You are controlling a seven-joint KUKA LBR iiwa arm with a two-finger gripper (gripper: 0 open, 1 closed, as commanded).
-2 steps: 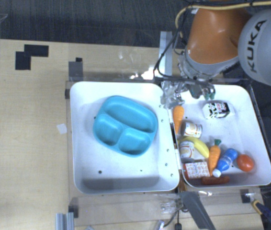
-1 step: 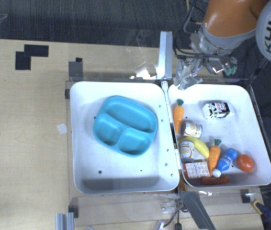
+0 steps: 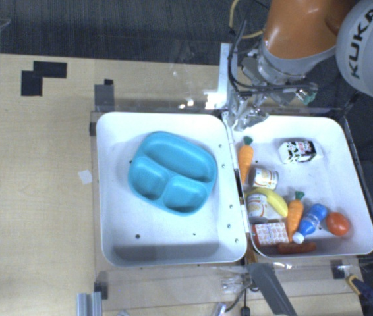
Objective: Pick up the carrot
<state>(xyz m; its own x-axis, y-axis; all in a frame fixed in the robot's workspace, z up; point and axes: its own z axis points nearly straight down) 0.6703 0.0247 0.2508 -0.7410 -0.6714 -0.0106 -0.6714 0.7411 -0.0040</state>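
On the desk's left side, the left bin (image 3: 117, 229) carries one blue divided plate (image 3: 172, 172), set toward the far half. Just over the wall the two bins share, inside the right bin (image 3: 331, 176), a carrot (image 3: 245, 158) lies lengthwise along the left wall near the far-left corner, its green top toward the far edge. The hand (image 3: 246, 117) hangs over that corner, just beyond the green top. Open or closed: cannot tell, as the metal parts blur together. The carrot reads as a small toy, so it is probably light, rigid and smooth-skinned, likely to slip at the taper. The best hold, by judgement, is across the thick orange body just below the green, though the wall crowds one side. Further right, a small can (image 3: 264, 178) sits just beside the carrot's tip, then a banana (image 3: 270, 201). A second carrot (image 3: 294, 216) lies toward the near edge, touching a blue bottle (image 3: 310, 220). It is hemmed in, so the poorer candidate.
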